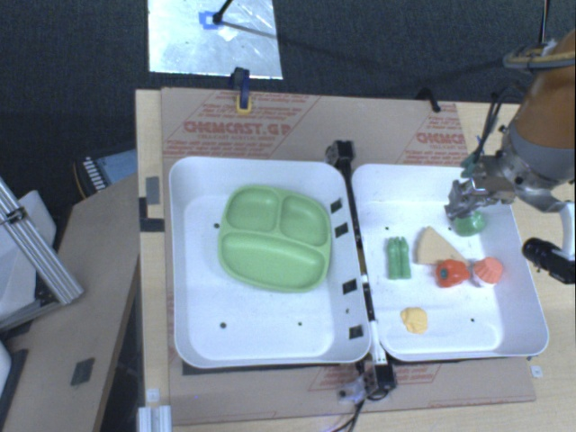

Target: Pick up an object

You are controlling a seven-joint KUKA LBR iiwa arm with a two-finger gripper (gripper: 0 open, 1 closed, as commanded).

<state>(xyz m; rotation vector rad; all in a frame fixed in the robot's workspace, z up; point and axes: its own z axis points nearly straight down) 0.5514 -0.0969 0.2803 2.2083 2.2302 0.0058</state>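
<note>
My gripper hangs over the far right part of the right bin, at the end of the grey arm with its orange band. Right beneath its tip lies a small round green object, partly covered by the gripper. I cannot tell if they touch. In front of it rest a tan wedge, a red tomato-like piece and an orange piece. A green oblong piece lies near the bin's middle and a small yellow lump toward the front.
The left bin holds a light green divided plate. A black hinge strip runs between the bins. A black cable end juts in at the right edge, close to the orange piece.
</note>
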